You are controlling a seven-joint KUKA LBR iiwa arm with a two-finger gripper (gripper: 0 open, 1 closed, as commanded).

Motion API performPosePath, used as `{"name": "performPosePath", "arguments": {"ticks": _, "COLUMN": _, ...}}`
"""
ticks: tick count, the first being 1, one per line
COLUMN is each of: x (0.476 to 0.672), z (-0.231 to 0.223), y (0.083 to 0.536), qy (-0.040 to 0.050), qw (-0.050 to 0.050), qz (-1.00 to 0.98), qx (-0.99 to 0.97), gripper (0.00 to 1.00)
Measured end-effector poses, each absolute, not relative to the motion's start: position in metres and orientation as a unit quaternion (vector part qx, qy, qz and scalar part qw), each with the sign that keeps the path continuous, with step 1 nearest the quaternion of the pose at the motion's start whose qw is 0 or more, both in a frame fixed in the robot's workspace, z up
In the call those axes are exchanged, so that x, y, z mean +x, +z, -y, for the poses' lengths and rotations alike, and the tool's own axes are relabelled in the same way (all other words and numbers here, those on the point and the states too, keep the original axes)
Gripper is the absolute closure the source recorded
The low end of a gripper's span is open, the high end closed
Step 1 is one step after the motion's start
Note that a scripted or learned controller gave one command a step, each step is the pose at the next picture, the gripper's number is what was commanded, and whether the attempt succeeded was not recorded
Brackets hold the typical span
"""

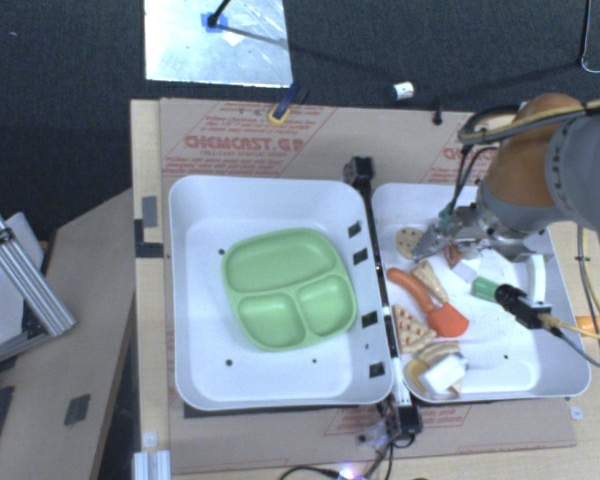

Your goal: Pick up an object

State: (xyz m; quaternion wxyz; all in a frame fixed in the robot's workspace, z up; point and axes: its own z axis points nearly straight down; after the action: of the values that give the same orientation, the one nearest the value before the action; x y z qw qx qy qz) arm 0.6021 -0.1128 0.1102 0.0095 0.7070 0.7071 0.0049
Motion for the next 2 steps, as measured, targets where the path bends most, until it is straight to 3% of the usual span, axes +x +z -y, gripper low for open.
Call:
{"name": "performPosePath", "arguments": {"ticks": 1, "x": 0.603, "z": 0.113, "y": 0.121, "qy": 0.0058, "qw": 0.01, "qz": -0.707, "qx": 0.707, "gripper": 1.0}}
{"name": "performPosePath", "arguments": {"ticks": 2, "x": 0.597, "z": 0.119, "y": 0.17, "qy": 0.0014, "qw": 0.002, "qz": -0.707, "qx": 0.707, "gripper": 1.0}}
